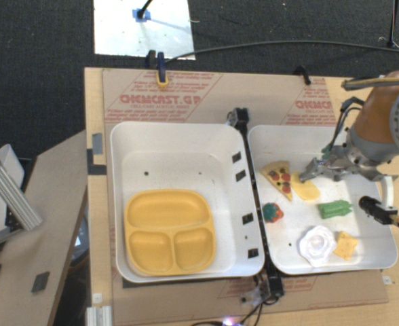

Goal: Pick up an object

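Observation:
The right bin (288, 133) holds several toy foods. A pizza slice (279, 177) lies near its left wall, with a pale yellow piece (307, 193) just to its right. Further right lies a green block (334, 209). A small red and green toy (273, 212) sits by the divider. Toward the front are a white lumpy object (317, 244) and a yellow cheese wedge (347, 246). My gripper (310, 174) hangs low over the bin, right above the pale yellow piece and beside the pizza slice. Nothing is visibly held.
The left bin (179, 141) holds a yellow divided tray (169, 231). The arm's grey and orange wrist (383, 124) covers the right bin's far right corner. A black part of the arm (376, 210) juts over the bin's right rim.

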Robot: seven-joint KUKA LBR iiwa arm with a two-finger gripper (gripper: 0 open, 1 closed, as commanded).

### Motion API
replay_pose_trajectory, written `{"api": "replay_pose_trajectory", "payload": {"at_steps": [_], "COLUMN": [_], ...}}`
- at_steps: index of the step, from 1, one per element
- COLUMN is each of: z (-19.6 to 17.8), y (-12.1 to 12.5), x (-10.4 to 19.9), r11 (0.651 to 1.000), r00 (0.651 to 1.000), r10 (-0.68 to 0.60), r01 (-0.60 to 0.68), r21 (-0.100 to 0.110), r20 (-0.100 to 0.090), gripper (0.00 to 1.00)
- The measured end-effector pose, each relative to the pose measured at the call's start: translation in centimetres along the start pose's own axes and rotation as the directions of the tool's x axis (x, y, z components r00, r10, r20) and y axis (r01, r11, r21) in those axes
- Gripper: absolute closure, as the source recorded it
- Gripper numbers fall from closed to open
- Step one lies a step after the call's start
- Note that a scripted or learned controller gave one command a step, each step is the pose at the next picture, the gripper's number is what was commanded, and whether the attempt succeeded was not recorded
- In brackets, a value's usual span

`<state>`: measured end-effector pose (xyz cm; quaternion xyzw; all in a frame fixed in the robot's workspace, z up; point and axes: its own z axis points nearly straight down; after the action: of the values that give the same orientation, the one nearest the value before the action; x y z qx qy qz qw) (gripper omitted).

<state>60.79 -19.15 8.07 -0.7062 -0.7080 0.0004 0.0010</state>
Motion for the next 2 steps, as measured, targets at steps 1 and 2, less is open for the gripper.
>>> {"api": "replay_pose_trajectory", "payload": {"at_steps": [1,2], "z": [-0.9,-5.6], "y": [0.2,-0.4], "x": [0.0,-0.7], "r11": [1.0,1.0], "r00": [1.0,1.0], "r10": [-0.003,0.001], "r01": [0.003,-0.001], "r21": [-0.001,-0.002], "r20": [0.0,0.001], "gripper": [1.0,1.0]}}
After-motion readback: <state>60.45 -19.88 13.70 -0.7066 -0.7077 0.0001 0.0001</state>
